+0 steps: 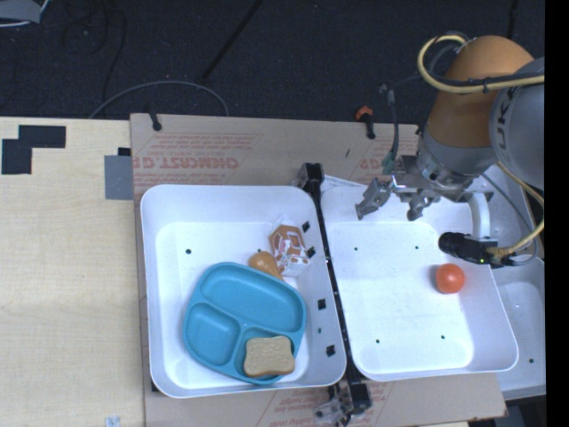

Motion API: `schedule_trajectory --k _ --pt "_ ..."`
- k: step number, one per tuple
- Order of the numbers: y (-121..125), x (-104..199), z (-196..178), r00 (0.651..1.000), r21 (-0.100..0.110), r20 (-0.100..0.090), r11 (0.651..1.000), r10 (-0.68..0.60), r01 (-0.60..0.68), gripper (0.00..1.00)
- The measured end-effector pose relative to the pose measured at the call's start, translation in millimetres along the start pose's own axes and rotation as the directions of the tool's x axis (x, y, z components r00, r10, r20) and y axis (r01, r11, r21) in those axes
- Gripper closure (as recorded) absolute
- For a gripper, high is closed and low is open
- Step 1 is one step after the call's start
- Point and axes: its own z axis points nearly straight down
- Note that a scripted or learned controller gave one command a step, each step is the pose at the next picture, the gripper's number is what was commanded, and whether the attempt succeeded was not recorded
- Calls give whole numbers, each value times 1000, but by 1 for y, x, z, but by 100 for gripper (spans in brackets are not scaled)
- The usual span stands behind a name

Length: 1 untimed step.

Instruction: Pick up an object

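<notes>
While hanging over the upper edge of the right bin (498,363), just right of the divider between the two bins, shows the gripper (394,205) with its fingers (367,206) spread apart and nothing between them: open, holding nothing. Places the likeliest target, a small red-orange ball (450,278), alone on the floor of that same bin, toward its right wall and about halfway down. Puts the ball to the lower right of the gripper in the frame, near but clearly apart, with bare white floor between. Being round, offers no long axis to line up with, so probably asks for no turn of the wrist before closing. Calls, by this reading, for a short shift toward the lower right of the frame and then a descent, rather than any crossing of the divider. Leaves the other candidates well off in the left bin (164,238): a blue divided plate (231,314) with a slice of bread (268,356) in its lower compartment, an orange lump (261,261) touching the plate's upper rim, and a patterned wrapped packet (289,244) just above that, close against the divider. Makes all of these lie to the lower left of the gripper and farther than the ball. Carries one risk worth a guess: rolling away of the ball under a glancing finger, toward the nearby right wall.
</notes>
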Motion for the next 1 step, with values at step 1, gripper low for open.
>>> schedule_trajectory --k 1 --pt "2 0 -9 1000 -14 1 1000 -1 1 0"
